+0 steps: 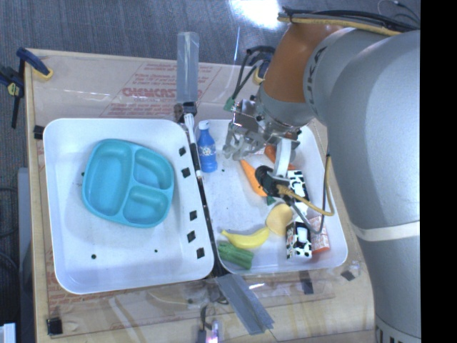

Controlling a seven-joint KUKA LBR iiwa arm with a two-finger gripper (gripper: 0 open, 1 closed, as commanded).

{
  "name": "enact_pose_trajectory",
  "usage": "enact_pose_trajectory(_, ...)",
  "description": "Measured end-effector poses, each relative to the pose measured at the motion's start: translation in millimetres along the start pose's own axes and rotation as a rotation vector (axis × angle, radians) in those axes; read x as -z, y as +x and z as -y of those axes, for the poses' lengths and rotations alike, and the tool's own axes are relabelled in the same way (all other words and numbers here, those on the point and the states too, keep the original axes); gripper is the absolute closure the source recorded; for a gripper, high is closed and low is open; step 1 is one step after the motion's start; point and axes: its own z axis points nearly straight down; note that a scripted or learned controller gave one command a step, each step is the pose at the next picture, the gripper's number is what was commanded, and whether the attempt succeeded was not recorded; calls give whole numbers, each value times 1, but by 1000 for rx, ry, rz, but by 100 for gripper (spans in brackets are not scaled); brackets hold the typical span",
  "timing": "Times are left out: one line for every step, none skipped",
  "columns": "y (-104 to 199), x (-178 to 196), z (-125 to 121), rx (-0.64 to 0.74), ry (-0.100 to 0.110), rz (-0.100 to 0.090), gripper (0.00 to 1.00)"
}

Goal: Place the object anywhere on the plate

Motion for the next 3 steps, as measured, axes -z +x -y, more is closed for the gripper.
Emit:
enact_pose_trajectory(76,-1,-10,-177,-5,1,100)
enact_pose_trajectory(115,52,12,-546,-5,0,100)
enact_pose_trajectory(151,-12,4,-498,-2,2,100)
